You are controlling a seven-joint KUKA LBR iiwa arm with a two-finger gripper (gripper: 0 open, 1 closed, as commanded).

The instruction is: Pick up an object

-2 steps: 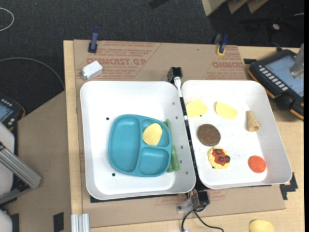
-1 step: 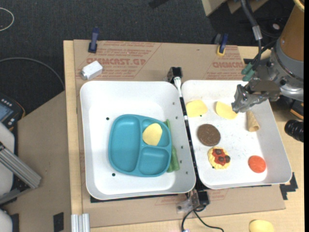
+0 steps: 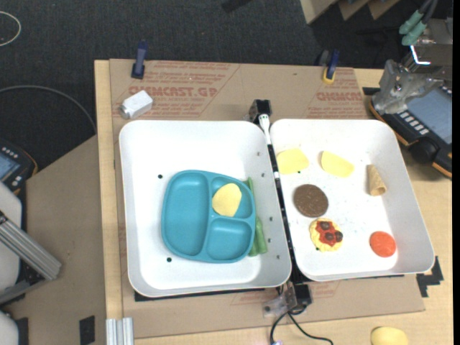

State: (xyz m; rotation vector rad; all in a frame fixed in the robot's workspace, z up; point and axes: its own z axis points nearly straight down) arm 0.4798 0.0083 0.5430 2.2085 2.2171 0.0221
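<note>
Inside right bin (image 3: 410, 185): round brown cookie (image 3: 311, 200), flat

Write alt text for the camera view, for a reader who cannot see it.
Two white bins sit side by side on a bench. The left bin holds a blue tray with a yellow piece in it; the right bin holds toy foods: two yellow pieces, a brown disc, a cone, a small pizza and an orange ball.

The gripper (image 3: 392, 95) is silvery-grey metal, with a pale green fitting (image 3: 412, 29) above.
</note>
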